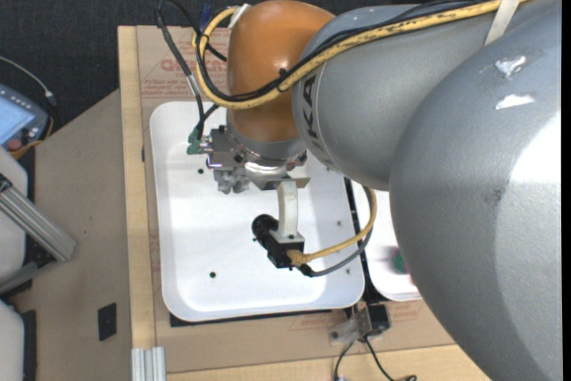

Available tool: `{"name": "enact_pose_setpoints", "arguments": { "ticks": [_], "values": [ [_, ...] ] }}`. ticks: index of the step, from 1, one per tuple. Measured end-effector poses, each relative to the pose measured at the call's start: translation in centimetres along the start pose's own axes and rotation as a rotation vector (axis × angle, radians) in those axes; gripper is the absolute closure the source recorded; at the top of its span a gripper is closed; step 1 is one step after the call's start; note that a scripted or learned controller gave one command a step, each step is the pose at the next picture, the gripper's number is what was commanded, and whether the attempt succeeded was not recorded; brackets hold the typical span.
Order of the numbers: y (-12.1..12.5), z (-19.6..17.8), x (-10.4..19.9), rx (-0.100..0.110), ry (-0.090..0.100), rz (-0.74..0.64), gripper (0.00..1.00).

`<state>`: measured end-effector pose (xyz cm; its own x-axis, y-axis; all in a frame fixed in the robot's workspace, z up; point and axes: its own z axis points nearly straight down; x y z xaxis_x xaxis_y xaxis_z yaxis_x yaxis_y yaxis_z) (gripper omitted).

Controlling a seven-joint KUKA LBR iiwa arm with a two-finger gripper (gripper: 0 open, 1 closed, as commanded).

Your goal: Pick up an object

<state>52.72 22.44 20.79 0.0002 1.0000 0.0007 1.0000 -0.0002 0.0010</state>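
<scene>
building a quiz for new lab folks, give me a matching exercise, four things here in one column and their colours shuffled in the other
1 left bin
2 band
3 item in right bin
4 bench

a orange
b green
c white
d tan

Pairs: 1-c, 2-a, 3-b, 4-d

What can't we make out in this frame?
Camera view:
- Right bin: mostly covered by the arm.
- Green thing in it: half hidden by the arm, unidentifiable.
- Left bin under the tool: hidden by the wrist.
- Dark speck: too small.
</scene>
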Motion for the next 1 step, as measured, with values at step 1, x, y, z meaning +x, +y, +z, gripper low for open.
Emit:
{"name": "enact_pose_setpoints", "arguments": {
  "ticks": [1],
  "values": [
    [6.77, 1.1, 0.01, -0.004, 0.0, 0.0, 1.0]
  ]
}}
